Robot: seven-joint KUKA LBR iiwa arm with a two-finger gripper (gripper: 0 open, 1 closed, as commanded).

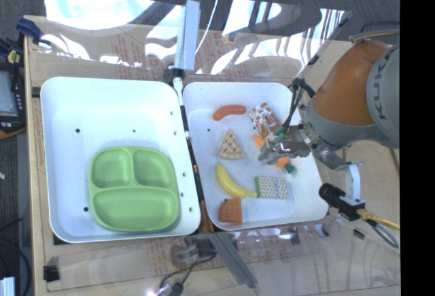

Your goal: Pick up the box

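Note:
A small box with a green and white pattern lies flat in the right bin, near its front right, just right of the banana. My gripper hangs low over the right side of that bin, a short way behind the box and apart from it. Small orange and green bits lie right under the gripper. The grey and orange arm reaches in from the right.
The right bin also holds a red sausage, a waffle wedge, a red and white patterned packet and a brown piece. A green divided plate sits in the left bin.

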